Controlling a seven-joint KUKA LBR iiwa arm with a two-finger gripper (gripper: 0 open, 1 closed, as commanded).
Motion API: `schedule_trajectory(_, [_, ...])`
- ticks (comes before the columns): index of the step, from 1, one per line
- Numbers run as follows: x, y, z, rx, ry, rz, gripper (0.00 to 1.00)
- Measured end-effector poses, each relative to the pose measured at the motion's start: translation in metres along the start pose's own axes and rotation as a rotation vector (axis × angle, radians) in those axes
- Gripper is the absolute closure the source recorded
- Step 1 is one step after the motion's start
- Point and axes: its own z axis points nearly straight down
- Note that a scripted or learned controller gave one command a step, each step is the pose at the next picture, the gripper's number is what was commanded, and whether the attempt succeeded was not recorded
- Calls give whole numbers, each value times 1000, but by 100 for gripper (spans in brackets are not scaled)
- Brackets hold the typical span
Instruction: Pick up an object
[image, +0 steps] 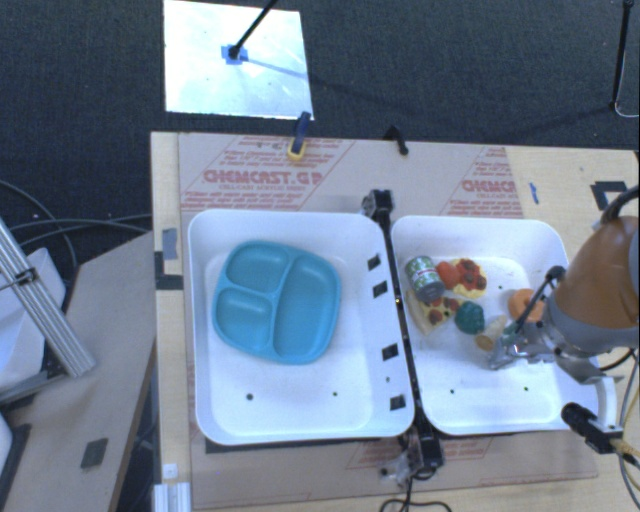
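While low in the right bin (530, 240) beside the toy heap (450, 290), with the hand (503, 355) near an orange piece (521, 301) and grip state unreadable: approach step, calling for a short drop onto one piece.

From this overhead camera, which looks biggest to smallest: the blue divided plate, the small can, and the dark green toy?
1. Blue divided plate, by far.
2. Small can.
3. Dark green toy, looking close to the can, so that order is unsure.

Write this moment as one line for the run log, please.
arm: over right bin | gripper: low beside toy pile | grasp: unclear | left bin: blue tray
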Motion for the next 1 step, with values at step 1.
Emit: schedule_trajectory(1, [82, 46, -80, -13, 1, -13, 100])
